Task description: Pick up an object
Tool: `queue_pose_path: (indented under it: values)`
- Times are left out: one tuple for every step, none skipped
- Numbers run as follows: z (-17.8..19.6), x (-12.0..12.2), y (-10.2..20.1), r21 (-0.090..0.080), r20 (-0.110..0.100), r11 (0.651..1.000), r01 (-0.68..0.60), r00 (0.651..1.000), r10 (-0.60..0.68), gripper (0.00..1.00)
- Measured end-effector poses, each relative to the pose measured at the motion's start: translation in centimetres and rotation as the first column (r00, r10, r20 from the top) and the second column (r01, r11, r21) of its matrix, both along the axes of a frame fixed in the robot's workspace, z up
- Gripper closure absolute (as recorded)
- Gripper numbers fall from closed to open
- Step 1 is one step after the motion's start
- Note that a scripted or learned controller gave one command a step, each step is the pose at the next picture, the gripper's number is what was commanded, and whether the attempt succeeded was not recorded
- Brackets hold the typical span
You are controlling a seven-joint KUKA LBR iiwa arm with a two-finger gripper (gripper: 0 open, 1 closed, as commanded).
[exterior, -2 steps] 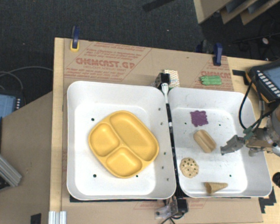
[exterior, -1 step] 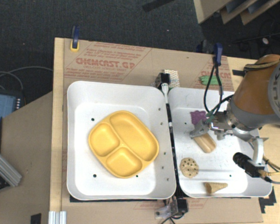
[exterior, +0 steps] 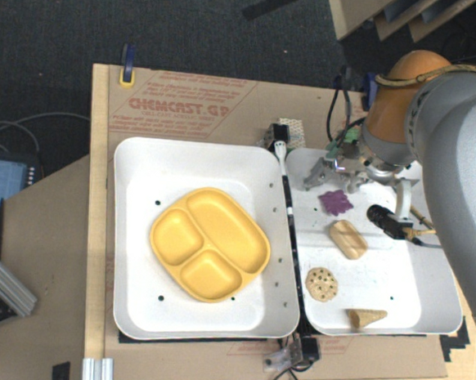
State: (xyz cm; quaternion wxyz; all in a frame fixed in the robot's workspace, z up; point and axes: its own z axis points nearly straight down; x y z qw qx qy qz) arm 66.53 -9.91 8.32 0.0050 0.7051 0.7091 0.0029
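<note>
In the right bin point(exterior: 425, 314) lie a purple lumpy piece point(exterior: 335, 202), a tan bread-like block point(exterior: 348, 239), a round speckled cookie point(exterior: 322, 283) and a tan wedge point(exterior: 366, 318). My gripper point(exterior: 335, 180) hangs over the bin's far end, just beyond the purple piece. It is open, its grey fingers point(exterior: 315, 178) spread apart with nothing between them. The grey arm with its orange band point(exterior: 411, 76) comes in from the upper right.
The left bin point(exterior: 129, 217) holds a yellow three-compartment plate point(exterior: 209, 243). A black divider rail point(exterior: 288, 214) runs between the two bins. Cardboard point(exterior: 188, 99) lies under both bins, with a small clamp point(exterior: 128, 68) at its far left corner.
</note>
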Motion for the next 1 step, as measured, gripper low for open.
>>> queue_pose_path:
  values:
    - [2.43, -9.84, -6.37, 0.002, -0.016, 1.000, 0.015, 1.000, -0.015, 0.00]
